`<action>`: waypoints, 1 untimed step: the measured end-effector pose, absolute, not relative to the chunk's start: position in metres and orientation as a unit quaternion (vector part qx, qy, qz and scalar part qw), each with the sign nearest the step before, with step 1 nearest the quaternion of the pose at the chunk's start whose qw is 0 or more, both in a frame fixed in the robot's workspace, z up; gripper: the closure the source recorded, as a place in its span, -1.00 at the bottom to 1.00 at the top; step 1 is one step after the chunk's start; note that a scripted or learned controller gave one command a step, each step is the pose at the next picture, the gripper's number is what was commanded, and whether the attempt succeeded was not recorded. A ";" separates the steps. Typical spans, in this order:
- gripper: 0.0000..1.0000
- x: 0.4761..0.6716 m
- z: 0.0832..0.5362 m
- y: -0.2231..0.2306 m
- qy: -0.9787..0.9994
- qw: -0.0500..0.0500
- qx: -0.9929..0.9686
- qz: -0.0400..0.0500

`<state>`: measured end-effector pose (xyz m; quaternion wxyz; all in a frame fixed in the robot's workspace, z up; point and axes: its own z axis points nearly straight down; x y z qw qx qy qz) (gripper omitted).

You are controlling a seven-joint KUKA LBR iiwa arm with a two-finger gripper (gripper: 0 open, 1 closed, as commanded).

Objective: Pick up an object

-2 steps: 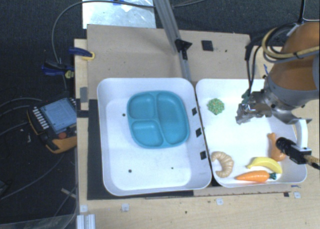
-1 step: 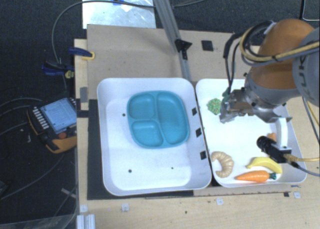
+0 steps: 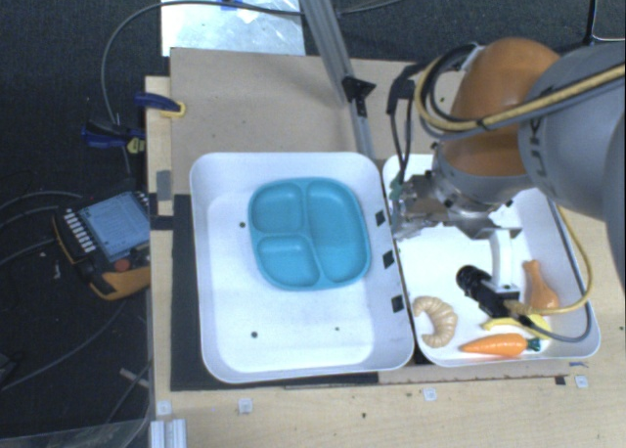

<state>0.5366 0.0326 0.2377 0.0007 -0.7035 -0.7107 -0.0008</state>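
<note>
While arm hangs over right bin (image 3: 572,241), I count pick as not yet done: claw (image 3: 403,209) near bin's far-left corner, state I cannot tell; croissant (image 3: 436,319), carrot (image 3: 495,344), banana (image 3: 509,325) lie at near side, unlifted; grasp and lift remain

The gripper (image 3: 403,209) hangs over the right bin's (image 3: 577,343) upper-left corner, with the divided plate (image 3: 309,233) in the left bin (image 3: 220,334) just to its left, and the croissant (image 3: 436,319), carrot (image 3: 495,344), banana (image 3: 514,323) and pear (image 3: 538,286) below-right of it.
</note>
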 end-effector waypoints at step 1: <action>1.00 0.550 0.233 0.076 -0.711 0.000 -0.703 -0.002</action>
